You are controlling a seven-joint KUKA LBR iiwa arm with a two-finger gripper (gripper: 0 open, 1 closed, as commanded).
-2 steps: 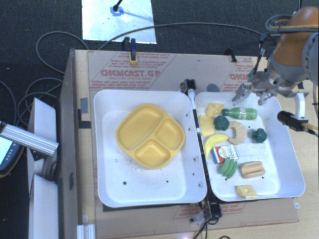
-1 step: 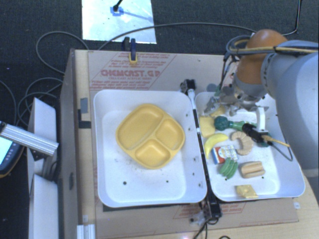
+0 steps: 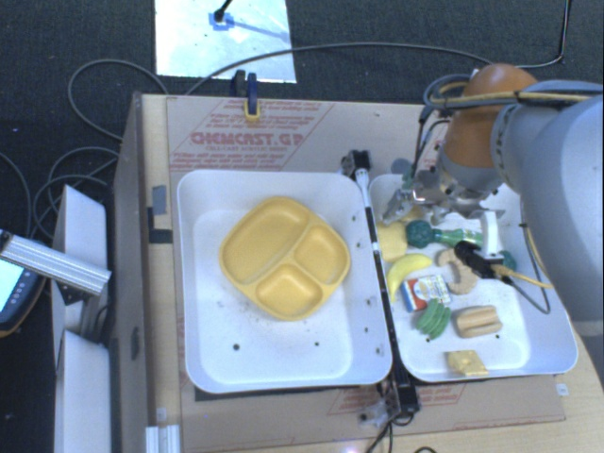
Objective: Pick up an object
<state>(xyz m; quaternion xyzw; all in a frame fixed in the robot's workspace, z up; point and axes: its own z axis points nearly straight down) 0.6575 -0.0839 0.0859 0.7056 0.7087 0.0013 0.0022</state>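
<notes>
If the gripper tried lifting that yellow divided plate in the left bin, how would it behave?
The yellow divided plate looks like moulded plastic, so probably stiff and light for its size. It lies flat and wide in the left bin, so a two-finger pinch likely needs the rim. Its smooth surface may slip, and an edge grip could tilt it.

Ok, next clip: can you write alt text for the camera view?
A grey robot arm reaches from the right over the right bin, which holds a clutter of toy food. The left bin holds a yellow divided plate. Both bins sit on a cardboard-covered bench.
</notes>
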